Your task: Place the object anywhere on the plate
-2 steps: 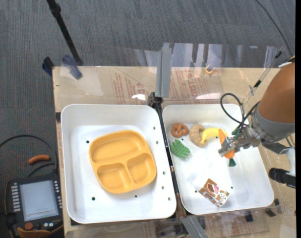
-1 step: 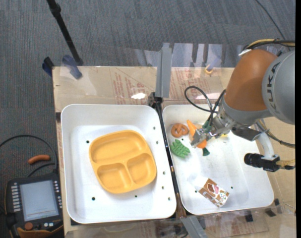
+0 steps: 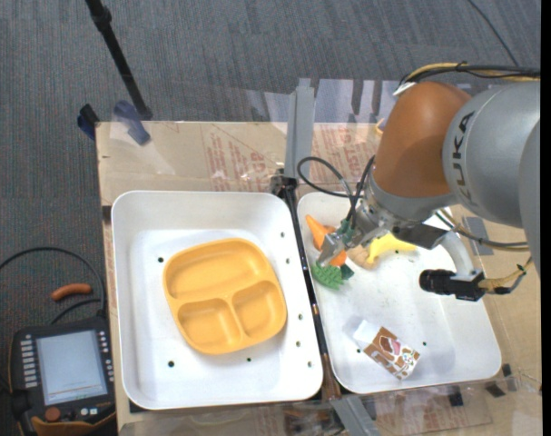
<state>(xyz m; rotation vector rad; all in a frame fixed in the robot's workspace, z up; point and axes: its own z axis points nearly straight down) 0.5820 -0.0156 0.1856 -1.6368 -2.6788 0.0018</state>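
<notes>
Left bin [image 3: 134, 243]: holds the orange three-compartment plate [image 3: 224, 293], sitting flat near the bin's centre, slightly rotated. All three compartments bare.

Right bin [image 3: 457, 334]: arm [image 3: 457, 153] reaches in from the right, orange band above the wrist, jaws [image 3: 340, 249] low over the bin's upper-left corner, close to the wall between the two bins. Jaw state — cannot tell; wrist and cabling cover the tips from this angle.

Objects around the jaws:
- toy carrot [image 3: 319, 232] — orange body with green leafy top [image 3: 331, 274], lying right at the jaws, beside the dividing wall. Touching or merely next to the tool: cannot tell.
- yellow banana-like piece [image 3: 387, 245] just to the right, partly under the wrist.
- small brown-and-white packet [image 3: 392, 351] lying flat in the lower middle of the right bin, well apart from the jaws.

Black cylindrical fitting with cable [image 3: 452, 283] sits over the right side of this bin.

Bench [image 3: 193, 153] surface under the bins is brown board. Teach pendant [image 3: 64, 371] on the floor at lower left.
</notes>
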